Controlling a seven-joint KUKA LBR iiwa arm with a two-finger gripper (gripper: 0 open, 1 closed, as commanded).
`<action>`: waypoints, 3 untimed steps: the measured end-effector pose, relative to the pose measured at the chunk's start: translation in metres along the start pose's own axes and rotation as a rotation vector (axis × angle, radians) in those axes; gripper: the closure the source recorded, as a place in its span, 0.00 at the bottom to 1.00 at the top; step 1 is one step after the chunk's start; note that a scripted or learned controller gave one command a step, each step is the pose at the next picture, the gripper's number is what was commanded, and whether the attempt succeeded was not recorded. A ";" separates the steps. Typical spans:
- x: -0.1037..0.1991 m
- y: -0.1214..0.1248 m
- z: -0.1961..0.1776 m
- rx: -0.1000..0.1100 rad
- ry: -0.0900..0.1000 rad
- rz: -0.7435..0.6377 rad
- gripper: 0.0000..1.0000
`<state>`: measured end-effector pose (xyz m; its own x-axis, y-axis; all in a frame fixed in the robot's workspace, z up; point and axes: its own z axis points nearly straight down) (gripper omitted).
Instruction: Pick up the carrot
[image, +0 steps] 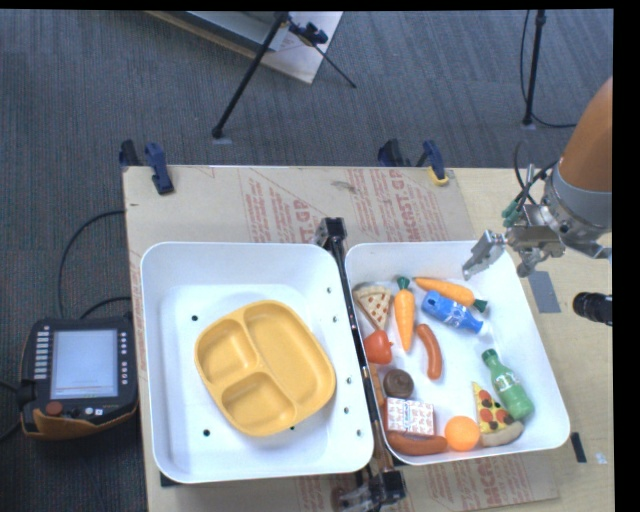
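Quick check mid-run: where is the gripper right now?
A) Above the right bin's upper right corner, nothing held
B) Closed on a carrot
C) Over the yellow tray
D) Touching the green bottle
A: the gripper hangs open above the right bin's upper right corner, fingers bare, apart from both carrots.

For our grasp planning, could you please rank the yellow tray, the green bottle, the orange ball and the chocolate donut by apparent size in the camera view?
1. yellow tray
2. green bottle
3. orange ball
4. chocolate donut, only slightly smaller, so those two are unsure.

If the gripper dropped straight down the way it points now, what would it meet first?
Probably the right bin's upper right rim or bare floor, short of the nearest carrot; depth is unclear. The gripper looks open.
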<state>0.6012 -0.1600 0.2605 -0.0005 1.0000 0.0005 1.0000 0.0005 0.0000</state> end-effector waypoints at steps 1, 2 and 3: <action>0.043 0.021 0.109 0.004 0.001 0.062 0.00; 0.067 0.011 0.168 -0.007 -0.004 0.109 0.00; 0.069 0.008 0.163 0.003 0.001 0.113 1.00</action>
<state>0.6090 -0.0914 0.0972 0.1118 0.9937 0.0016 0.9937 -0.1118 -0.0027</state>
